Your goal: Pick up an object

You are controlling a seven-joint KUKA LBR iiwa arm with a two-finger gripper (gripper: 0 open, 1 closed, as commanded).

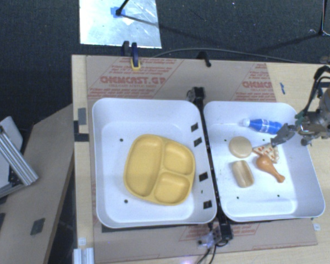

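The right bin [305,202] holds several toy foods. A blue bottle [264,126] lies on its side at the back. A round tan bun [240,147] sits in front of it, with a bread roll [242,174] nearer still. A pizza slice [267,152] and a brown drumstick [270,168] lie to the right of the bun. My gripper [289,133] reaches in from the right edge, low over the bin, just right of the bottle and above the pizza slice. I see nothing held in it.
The left bin [107,164] carries a yellow divided plate [159,169]. A black clip strip [202,147] runs between the two bins. Cables cross the dark floor behind the bench, and a metal frame stands at the far left.
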